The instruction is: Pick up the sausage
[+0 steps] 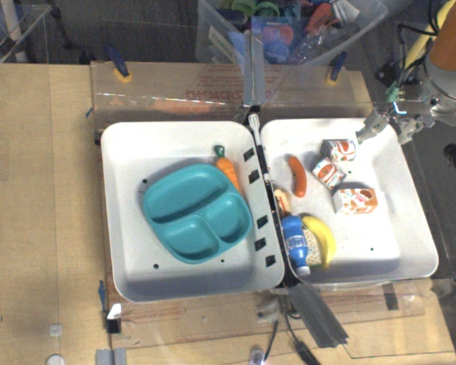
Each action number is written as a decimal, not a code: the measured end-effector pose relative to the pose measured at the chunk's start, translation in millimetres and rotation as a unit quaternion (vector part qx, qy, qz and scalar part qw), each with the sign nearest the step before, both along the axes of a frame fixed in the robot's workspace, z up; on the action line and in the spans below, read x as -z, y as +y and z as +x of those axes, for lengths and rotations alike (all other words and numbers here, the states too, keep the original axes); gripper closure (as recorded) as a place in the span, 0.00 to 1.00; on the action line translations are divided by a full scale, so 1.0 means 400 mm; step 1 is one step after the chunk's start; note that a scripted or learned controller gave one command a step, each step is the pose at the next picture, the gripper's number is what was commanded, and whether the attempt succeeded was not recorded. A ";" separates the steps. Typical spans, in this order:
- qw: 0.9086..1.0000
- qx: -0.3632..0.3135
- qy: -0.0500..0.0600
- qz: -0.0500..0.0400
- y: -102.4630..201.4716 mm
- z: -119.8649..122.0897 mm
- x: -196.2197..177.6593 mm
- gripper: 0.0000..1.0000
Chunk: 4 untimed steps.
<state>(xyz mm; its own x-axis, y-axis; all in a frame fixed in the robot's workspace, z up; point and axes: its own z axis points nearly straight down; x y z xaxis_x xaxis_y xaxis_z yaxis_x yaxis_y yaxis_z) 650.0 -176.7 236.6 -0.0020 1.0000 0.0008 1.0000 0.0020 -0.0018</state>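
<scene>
I see the sausage lying in the right bin, centre-right of frame, left of the cartons; my hand sits upper right, its grip I cannot tell

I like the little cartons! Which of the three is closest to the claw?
The top carton, right by the claw near the bin's back edge. The other two cartons sit lower, farther away.

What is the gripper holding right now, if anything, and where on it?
Nothing. The gripper hangs over the right bin's far right corner with nothing between its fingers. The sausage lies apart from it on the bin floor, untouched.
</scene>
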 end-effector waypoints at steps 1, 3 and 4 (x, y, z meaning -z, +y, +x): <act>0.999 0.036 0.001 0.000 0.172 0.042 0.172 0.00; 1.000 0.006 0.001 0.000 0.158 -0.122 0.341 0.00; 0.999 0.041 -0.008 0.000 0.153 -0.249 0.366 0.00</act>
